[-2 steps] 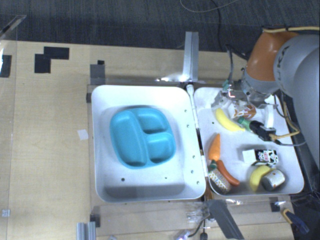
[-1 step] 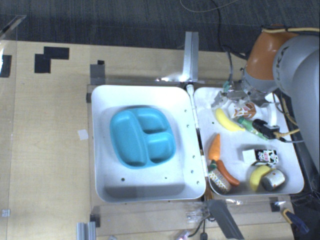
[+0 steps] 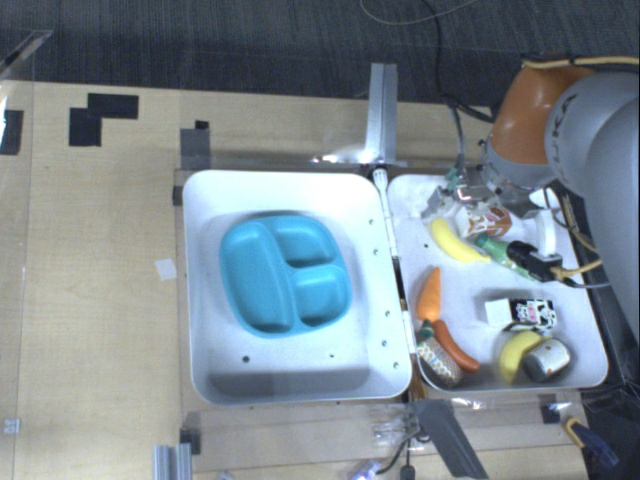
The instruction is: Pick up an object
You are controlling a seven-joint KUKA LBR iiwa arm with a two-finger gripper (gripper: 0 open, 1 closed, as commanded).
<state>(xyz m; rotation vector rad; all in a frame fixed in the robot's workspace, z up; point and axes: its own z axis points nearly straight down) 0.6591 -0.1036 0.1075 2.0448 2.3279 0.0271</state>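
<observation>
Gripper (image 3: 470, 196): seen at the far end of the right bin (image 3: 596, 368), just above the banana; whether anything is gripped cannot be told.
Banana (image 3: 455, 242): laid slantwise directly below the gripper.
Carrot (image 3: 430, 295): placed nearer than the banana, by the left wall.
Small card (image 3: 522, 312): set right of the carrot.
Yellow piece (image 3: 515, 349): found beyond the card.
Blue tray (image 3: 285, 273): held in the left bin (image 3: 205, 373), well left of the banana.
</observation>
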